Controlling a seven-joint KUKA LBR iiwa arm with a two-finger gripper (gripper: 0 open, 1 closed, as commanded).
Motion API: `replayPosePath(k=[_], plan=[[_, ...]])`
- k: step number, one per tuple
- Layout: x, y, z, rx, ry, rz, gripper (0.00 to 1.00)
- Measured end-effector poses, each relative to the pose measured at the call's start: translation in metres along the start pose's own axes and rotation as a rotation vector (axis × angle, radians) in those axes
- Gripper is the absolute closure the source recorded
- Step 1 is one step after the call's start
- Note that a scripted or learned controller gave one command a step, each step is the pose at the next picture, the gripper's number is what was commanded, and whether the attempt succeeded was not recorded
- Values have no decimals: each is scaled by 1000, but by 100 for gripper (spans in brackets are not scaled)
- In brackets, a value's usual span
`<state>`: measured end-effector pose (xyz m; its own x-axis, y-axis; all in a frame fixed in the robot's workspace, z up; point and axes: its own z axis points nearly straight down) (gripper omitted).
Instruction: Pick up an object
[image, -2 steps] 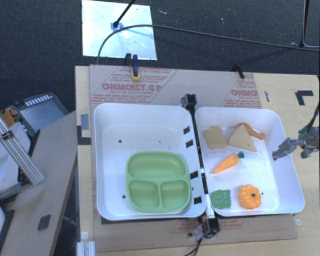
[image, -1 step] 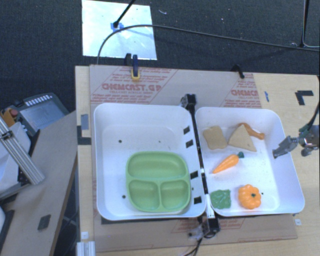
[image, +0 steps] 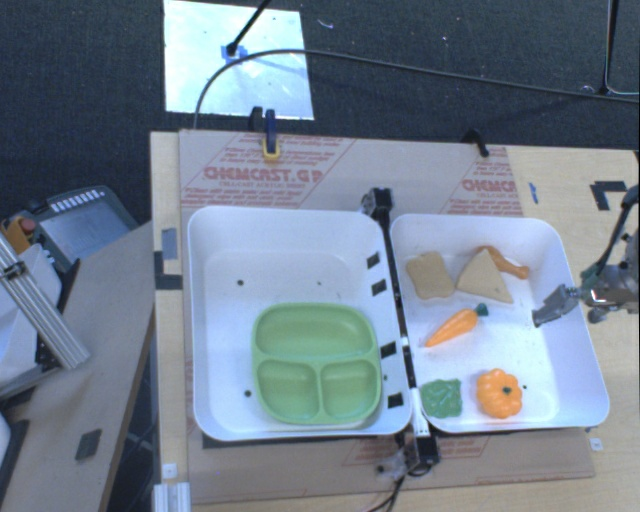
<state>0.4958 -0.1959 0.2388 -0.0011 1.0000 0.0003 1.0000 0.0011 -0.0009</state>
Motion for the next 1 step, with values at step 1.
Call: replayPosePath(k=[1], plan=[[-1,0,63,3,1,0,0]])
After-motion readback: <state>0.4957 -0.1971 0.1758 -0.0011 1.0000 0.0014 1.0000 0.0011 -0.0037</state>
